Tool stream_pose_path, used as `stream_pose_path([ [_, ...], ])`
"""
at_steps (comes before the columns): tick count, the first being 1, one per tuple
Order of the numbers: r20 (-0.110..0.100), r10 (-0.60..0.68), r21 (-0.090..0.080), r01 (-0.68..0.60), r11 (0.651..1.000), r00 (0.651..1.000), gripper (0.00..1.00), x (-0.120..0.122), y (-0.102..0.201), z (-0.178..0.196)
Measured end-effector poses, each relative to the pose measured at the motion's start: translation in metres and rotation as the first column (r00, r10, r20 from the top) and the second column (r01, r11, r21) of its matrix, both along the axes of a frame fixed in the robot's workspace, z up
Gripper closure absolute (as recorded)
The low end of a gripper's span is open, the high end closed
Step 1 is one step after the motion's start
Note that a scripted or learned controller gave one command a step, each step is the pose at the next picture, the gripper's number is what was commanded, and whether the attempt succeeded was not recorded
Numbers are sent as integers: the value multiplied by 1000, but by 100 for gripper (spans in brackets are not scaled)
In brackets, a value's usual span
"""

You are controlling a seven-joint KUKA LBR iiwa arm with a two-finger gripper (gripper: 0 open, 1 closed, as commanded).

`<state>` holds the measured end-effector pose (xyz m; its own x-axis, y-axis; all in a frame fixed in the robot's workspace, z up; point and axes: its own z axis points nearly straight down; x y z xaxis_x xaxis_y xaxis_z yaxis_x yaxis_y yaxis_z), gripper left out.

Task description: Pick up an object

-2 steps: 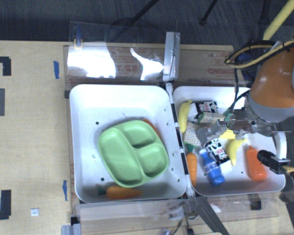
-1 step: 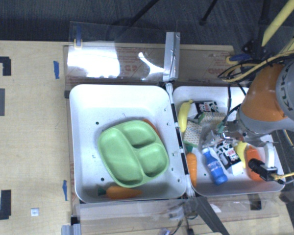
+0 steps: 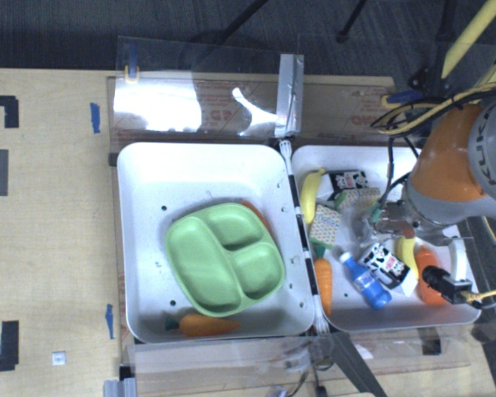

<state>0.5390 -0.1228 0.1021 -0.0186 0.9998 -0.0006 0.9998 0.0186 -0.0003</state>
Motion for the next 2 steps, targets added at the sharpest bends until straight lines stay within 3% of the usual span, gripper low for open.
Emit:
stream_pose_path([
  [1, 0, 0, 0, 0, 1000, 1000, 0, 0, 0, 0],
  [2, -4, 116, 3, -116, 993, 993, 0, -36, 21, 56],
])
